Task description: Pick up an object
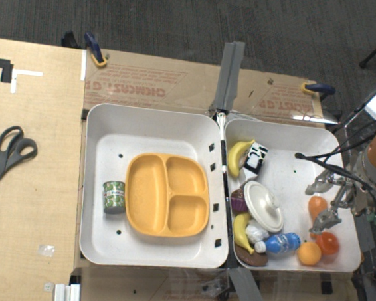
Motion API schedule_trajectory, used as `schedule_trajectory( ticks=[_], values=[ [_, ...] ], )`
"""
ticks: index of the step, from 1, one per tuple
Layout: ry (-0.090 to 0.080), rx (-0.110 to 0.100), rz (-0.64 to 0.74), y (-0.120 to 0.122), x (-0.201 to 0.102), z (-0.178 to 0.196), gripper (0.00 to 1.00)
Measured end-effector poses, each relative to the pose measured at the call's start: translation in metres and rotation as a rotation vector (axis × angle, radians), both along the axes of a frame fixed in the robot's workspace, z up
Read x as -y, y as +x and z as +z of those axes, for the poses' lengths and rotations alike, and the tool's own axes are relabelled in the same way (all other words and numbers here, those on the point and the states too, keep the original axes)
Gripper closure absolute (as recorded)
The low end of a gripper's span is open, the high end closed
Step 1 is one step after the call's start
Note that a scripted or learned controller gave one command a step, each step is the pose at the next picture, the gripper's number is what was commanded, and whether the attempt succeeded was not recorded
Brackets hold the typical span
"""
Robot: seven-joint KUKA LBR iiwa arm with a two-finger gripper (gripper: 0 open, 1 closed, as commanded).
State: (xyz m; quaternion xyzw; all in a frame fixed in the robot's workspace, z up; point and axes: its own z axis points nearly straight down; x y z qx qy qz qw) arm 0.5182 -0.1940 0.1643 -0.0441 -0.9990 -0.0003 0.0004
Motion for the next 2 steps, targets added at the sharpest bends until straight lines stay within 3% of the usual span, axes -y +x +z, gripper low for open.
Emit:
schedule_trajectory(
  ticks=[1,2],
  values=[
    [0.0,0.002,0.008,0.019,0.027,-0.074,0.0],
    [-0.009,0.035,0.002,-0.02,0.027,-0.066,0.0]
  ],
)
